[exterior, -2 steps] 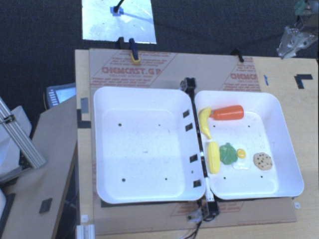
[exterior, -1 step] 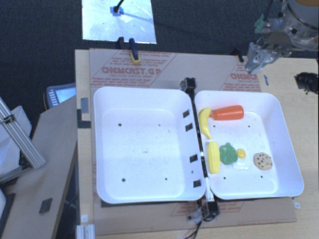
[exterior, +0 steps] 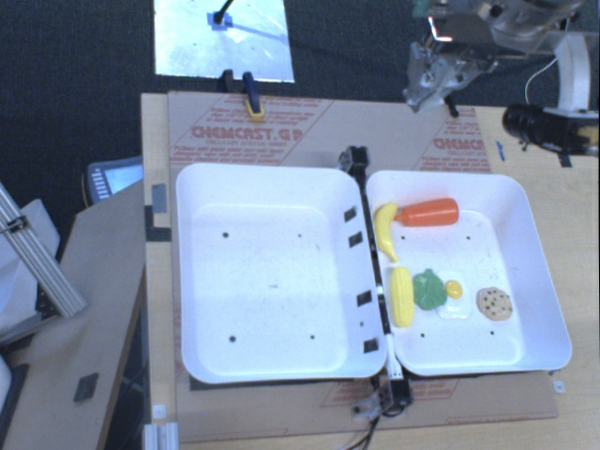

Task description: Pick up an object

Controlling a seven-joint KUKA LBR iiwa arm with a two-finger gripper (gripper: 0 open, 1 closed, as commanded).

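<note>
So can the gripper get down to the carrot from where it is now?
Probably yes: the carrot lies uncovered at the right bin's far side, touching only the banana, with the gripper raised beyond it.

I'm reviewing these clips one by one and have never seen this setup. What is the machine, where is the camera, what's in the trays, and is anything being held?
One fixed camera looks down at a slant on a bench. The grey machine at upper right is a robot arm; its claw hangs above the bench behind the trays, with nothing seen in it. The right bin holds toy food: a carrot, banana, corn cob, green leafy piece, fried egg and cookie. The left bin sits beside it.
</note>
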